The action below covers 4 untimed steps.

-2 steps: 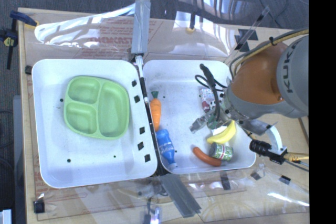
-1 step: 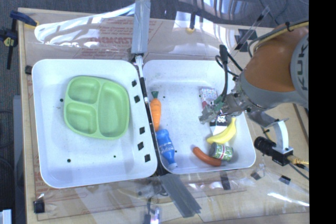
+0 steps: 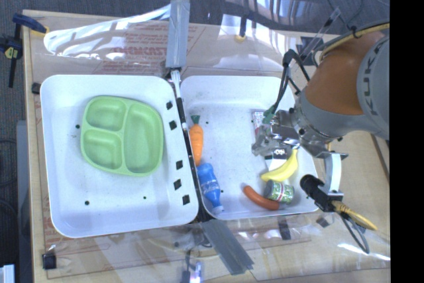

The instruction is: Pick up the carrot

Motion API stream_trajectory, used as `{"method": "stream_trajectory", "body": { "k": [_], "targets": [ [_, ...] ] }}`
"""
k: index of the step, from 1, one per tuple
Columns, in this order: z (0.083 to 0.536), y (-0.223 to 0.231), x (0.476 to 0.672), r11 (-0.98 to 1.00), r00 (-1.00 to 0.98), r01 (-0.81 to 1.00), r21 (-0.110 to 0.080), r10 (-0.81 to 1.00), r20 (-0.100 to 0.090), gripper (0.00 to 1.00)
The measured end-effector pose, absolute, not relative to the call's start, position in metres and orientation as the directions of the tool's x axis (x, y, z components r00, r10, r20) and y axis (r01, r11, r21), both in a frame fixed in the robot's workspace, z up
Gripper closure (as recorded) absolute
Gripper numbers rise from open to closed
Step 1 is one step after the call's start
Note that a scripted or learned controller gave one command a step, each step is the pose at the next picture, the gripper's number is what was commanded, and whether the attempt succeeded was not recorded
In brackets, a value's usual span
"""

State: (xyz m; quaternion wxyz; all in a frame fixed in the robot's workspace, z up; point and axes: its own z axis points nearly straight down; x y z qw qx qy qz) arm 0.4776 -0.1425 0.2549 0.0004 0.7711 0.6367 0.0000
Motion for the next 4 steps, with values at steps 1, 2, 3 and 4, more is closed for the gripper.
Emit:
{"method": "stream_trajectory", "body": {
  "k": [1,2,3,4],
  "targets": [
    [0.128,-0.101,0.477,-0.136,0.136,0.991,-0.003,0.991,0.000,1.00],
    [0.123,-0.141,0.476,-0.175,0.175,0.984,-0.002,0.984,0.000,1.00],
    [0.205,-0.077,0.477,-0.078,0.078,0.997,-0.002,0.997,0.001,1.00],
    [0.191,-0.015,0.477,0.085,-0.085,0.996,-0.003,0.996,0.001,1.00]
  ]
}}
